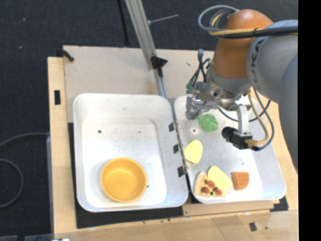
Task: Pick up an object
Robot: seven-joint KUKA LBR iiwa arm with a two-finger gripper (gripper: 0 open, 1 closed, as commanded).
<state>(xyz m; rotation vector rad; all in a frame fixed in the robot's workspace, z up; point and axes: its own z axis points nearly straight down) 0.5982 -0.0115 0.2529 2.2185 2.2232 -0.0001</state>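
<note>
From the camera view I have the arm (261, 49) reaching in from the right, wrist over the far end of the right bin (271, 177). The gripper (196, 107) hangs at that bin's far-left corner, just beside the divide between the two bins. I cannot tell how far its fingers are parted, and I see nothing held between them.

The nearest candidate is a green piece (208, 122), lying on the bin floor just right of the gripper and slightly nearer the camera, apart from the other items. It looks like a small toy leaf or vegetable: I judge it light, probably thin and a little slippery, so I would straddle its narrow width and close low, near the floor.

Further toward me lie a yellow piece (193, 151), a pizza slice (209, 186) touching a yellow wedge (219, 177), and an orange block (240, 180) near the bin's front edge. The block looks stiffest and easiest to pinch on its flat sides.

The left bin (85, 114) carries a yellow bowl (123, 179), rigid, best taken by the rim
</note>
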